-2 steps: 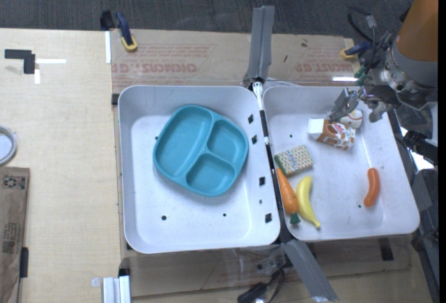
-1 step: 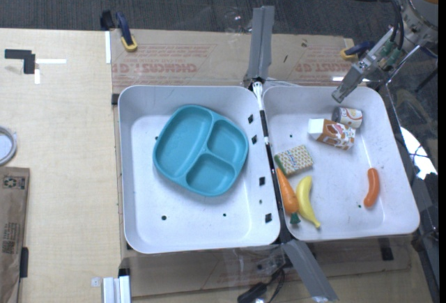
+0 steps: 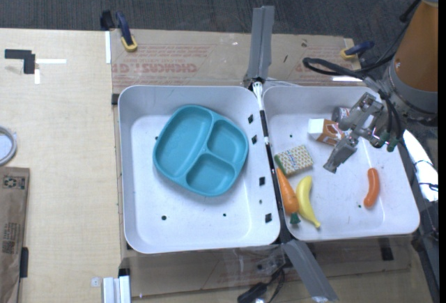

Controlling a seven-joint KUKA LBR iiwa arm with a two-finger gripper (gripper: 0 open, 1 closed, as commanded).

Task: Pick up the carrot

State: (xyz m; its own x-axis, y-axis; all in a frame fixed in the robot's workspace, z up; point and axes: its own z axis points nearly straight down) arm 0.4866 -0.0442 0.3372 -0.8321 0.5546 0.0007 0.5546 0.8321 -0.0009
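The carrot (image 3: 286, 191) is orange with a green tip. It lies lengthwise along the left wall of the right bin (image 3: 348, 221), touching a yellow banana (image 3: 306, 203) on its right. My gripper (image 3: 343, 146) hangs over the upper middle of the right bin, up and to the right of the carrot and well apart from it. It is beside a small white and orange box (image 3: 325, 131). Nothing from the bin is lifted by it.
A speckled tan block (image 3: 294, 159) lies just above the carrot and banana. An orange sausage-shaped piece (image 3: 373, 187) rests near the right wall. The left bin (image 3: 136, 225) holds a blue divided plate (image 3: 202, 150). A divider rail (image 3: 263, 148) separates the bins.
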